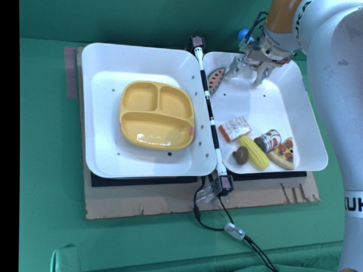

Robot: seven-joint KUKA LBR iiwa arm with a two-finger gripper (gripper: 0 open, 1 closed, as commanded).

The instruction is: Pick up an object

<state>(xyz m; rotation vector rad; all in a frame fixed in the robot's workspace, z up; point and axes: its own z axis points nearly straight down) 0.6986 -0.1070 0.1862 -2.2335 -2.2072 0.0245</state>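
A: Camera view is showing the grey two-finger gripper (245, 74) hanging over the far edge of the right white bin (295, 103), its fingers spreading apart with nothing between them.

B: So it is releasing, not grasping. What is lying nearest to it?

A: The flat red watermelon slice toy (216, 79) is leaning against the bin's far-left corner, just beside the left finger. I am judging that as the likeliest target.

B: And the others?

A: They are crowding the near edge, well apart from the gripper: a red-and-white printed snack packet (234, 128), a yellow corn cob (254, 152), a small brown rounded toy (240, 155), a red-labelled little can (268, 140) and a pizza slice toy (282, 153). They are probably resting where they happened to fall.

B: And the left white bin (99, 58)?

A: It is carrying a yellow three-compartment plastic plate (157, 116) near its middle, away from the arm.
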